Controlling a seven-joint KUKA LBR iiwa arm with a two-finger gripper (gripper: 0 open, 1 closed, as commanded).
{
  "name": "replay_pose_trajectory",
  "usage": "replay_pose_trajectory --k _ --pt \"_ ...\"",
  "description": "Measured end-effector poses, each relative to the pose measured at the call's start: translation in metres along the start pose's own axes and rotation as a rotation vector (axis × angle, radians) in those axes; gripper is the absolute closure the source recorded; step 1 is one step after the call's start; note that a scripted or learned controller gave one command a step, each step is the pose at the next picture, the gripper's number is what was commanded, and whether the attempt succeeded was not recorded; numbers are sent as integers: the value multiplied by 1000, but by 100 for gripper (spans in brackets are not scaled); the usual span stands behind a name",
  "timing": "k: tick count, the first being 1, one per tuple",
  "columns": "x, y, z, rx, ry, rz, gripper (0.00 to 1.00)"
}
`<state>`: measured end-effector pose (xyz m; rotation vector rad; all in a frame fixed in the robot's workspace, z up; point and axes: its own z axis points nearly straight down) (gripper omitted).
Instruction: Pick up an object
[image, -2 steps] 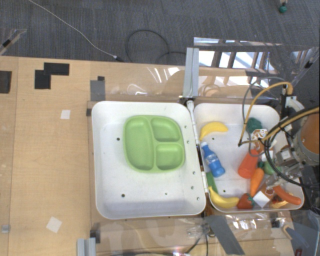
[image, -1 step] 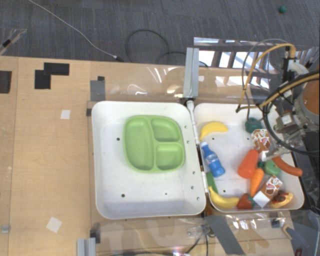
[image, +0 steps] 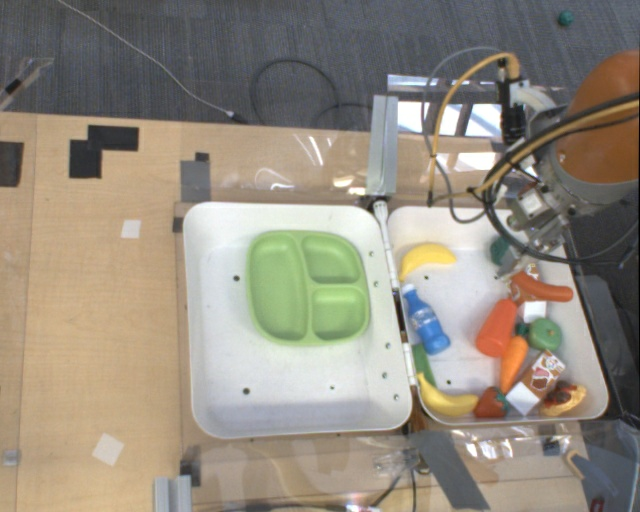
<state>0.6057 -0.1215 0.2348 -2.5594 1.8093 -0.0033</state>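
Two bananas (image: 427, 258), one bottle (image: 424, 321), one carrot (image: 511, 362).

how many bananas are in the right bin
2. One banana lies at the top left of the right bin, another banana along its bottom edge. The toy pile at the lower right might hide more.

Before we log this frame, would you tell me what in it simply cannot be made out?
- End effector, camera view: wrist hardware and cables cover it, so its fingers are unreadable.
- Small toys in the right bin's near right corner: crowded under the carrot; too small to name.
- Lower banana: one end tucks behind the bin wall.
- Arm: cut off by the right edge.
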Motion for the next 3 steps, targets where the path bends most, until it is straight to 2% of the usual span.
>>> replay_pose_trajectory --k 1,2,3 --pt "2 1 0 -1 1 3 0" --pt "-26 38 129 13 9 22 0" --pt "-10 13 146 3 4 158 0"
